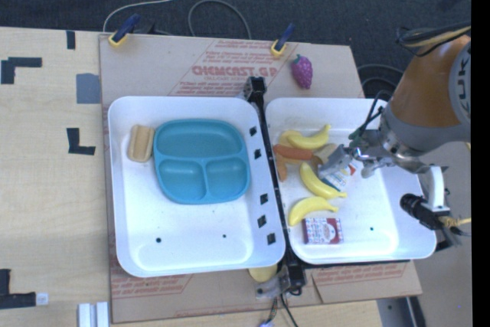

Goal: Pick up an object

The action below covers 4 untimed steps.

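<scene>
The right bin (383,237) holds three yellow bananas: one at the back (310,138), one in the middle (316,184) and one nearer the front (310,208). An orange-brown sausage (295,153) lies between the back and middle bananas. A small red box (321,230) sits near the bin's front. My gripper (337,166) reaches in from the right and hangs low over the upper end of the middle banana. Whether it touches the banana is unclear. Nothing can be seen held in it.
The left bin (130,233) holds a blue divided plate (203,161) and a tan bread slice (140,142). A purple grape bunch (302,71) lies on the cardboard behind the bins. A black divider (264,180) runs between the bins. The grey and orange arm (429,103) covers the right bin's far right corner.
</scene>
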Each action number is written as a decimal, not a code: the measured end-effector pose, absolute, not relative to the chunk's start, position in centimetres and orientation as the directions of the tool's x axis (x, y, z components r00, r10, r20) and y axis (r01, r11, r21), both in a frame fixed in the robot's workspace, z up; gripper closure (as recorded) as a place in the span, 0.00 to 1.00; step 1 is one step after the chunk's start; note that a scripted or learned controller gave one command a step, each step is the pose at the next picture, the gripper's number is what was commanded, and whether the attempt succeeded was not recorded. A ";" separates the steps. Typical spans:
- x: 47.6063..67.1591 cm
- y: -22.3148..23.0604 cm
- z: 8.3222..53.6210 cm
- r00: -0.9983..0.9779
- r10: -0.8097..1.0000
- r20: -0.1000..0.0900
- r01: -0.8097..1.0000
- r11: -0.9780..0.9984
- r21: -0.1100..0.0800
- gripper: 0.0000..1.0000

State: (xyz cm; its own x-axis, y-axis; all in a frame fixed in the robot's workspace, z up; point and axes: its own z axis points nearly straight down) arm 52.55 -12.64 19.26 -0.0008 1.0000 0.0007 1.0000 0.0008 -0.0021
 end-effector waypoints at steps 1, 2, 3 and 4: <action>53.8 -12.1 8.5 0.001 1.000 -0.010 1.000 -0.001 0.009 0.00; 48.5 -10.1 8.7 -0.001 1.000 -0.003 1.000 0.001 0.008 0.00; 54.1 -11.0 8.6 -0.002 1.000 -0.001 1.000 0.002 0.003 0.00; 50.6 -11.6 8.7 -0.001 1.000 -0.003 1.000 0.001 0.009 0.00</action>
State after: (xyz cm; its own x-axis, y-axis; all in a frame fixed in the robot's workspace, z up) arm 50.61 -11.63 8.72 -0.0010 1.0000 -0.0026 1.0000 0.0010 0.0094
